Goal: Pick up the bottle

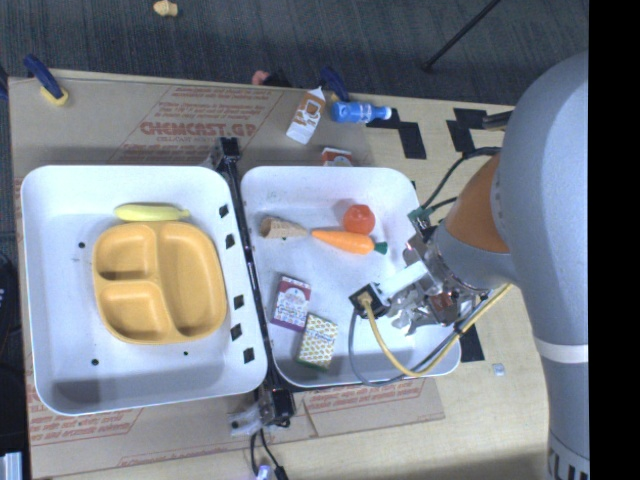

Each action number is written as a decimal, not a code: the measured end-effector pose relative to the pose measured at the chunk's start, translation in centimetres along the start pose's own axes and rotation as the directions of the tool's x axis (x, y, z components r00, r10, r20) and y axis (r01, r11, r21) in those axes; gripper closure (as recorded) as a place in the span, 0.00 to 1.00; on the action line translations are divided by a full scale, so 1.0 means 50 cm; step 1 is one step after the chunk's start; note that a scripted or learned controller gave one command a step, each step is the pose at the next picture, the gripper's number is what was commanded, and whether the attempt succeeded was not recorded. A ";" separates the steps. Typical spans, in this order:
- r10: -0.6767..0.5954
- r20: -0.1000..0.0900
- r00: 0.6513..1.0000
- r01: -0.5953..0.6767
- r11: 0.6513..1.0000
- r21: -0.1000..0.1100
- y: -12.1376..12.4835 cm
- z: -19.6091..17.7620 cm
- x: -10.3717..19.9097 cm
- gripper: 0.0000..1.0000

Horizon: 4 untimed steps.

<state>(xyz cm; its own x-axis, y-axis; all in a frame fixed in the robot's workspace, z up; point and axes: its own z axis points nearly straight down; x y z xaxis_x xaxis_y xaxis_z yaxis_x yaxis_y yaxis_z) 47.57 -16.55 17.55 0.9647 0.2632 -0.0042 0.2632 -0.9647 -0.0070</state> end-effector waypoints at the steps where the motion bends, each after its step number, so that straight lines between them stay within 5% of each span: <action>1: 0.058 -0.001 0.998 -0.058 0.998 -0.002 0.048 -0.027 -0.013 1.00; 2: 0.061 -0.002 0.998 -0.061 0.998 -0.002 0.087 -0.012 -0.024 1.00; 3: 0.058 0.000 0.998 -0.058 0.998 0.000 0.053 -0.009 -0.014 1.00; 4: 0.061 -0.002 0.998 -0.061 0.998 -0.002 0.076 -0.007 -0.021 1.00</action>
<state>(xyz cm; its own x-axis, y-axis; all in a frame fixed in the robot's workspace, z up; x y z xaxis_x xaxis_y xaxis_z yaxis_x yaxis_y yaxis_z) 47.58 -20.47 17.87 0.9790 0.2041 -0.0029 0.2040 -0.9789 -0.0051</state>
